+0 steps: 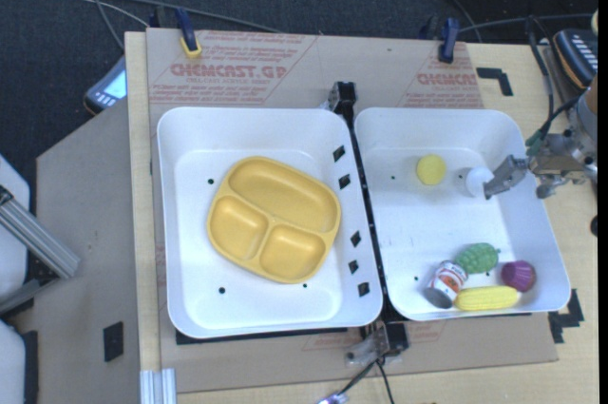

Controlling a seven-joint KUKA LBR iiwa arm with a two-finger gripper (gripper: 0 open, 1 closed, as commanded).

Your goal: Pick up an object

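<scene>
probably the yellow ball (431,170), lying free in the far part of the right bin (385,231) just left of the claw (522,180) (fingers spread, nothing between them), is light, smooth, rolls easily; pinch across its middle.

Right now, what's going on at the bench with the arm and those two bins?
The gripper sits low over the right bin, near its right wall, beside a small white object and close to a yellow ball. Nothing shows between its fingers. A can, corn cob, green piece and purple piece cluster at the front. The left bin holds a yellow divided plate.
</scene>
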